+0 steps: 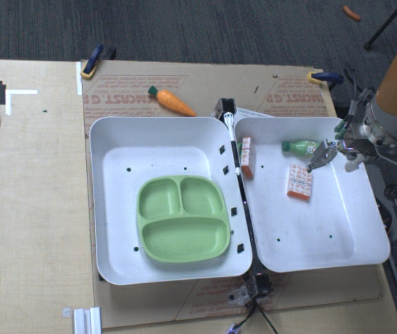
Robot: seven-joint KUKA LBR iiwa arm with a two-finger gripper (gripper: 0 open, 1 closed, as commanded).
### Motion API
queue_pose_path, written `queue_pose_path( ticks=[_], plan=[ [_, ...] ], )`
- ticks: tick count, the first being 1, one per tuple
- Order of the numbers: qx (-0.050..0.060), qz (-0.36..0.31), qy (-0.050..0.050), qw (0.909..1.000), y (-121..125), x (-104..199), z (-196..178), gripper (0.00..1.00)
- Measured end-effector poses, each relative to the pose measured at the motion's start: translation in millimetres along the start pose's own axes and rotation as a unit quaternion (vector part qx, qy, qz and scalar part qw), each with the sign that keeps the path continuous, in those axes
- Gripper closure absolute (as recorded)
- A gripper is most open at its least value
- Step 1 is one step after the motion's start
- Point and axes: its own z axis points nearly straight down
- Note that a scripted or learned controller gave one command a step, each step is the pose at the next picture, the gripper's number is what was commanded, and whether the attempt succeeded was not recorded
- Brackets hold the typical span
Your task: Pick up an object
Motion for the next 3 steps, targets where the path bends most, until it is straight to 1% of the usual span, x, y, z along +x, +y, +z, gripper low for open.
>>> queue_pose_path(
  ticks=[1,2,3],
  plan=[
    [-0.004,-0.111,-0.001,0.9938,30.1,20.8,147.5,0.0],
    [-0.007,-0.109,-0.004,0.994,31.2,18.5,137.0,1.0],
    [-0.006,-0.109,-0.004,0.994,31.2,18.5,137.0,0.0]
  ],
)
